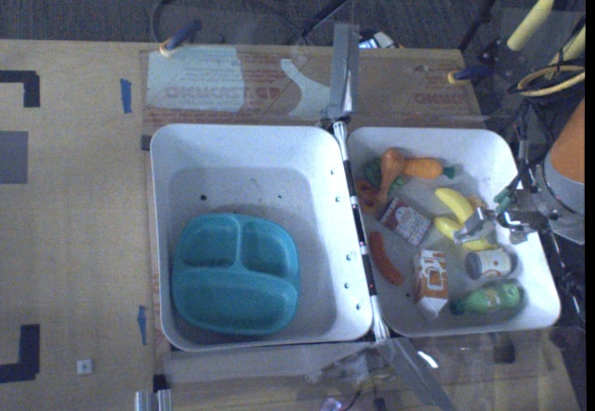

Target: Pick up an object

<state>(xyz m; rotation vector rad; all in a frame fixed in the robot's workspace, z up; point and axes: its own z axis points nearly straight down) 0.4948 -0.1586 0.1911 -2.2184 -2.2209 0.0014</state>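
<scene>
The right bin (437,133) holds several toy foods. A yellow banana (455,204) lies near its middle, with an orange carrot (423,168) behind it. A brown packet (404,220) and a red sausage (386,258) lie toward the left wall. At the front are a white and orange carton (430,277), a small can (490,262) and a green bottle (485,298). My gripper (495,217) reaches in low from the right, just right of the banana and above the can. Nothing is visibly lifted.
The left bin (158,214) holds a teal divided plate (234,271) at its front. A metal divider (342,74) stands behind where the two bins meet. Cables and yellow parts (548,74) crowd the far right by the arm.
</scene>
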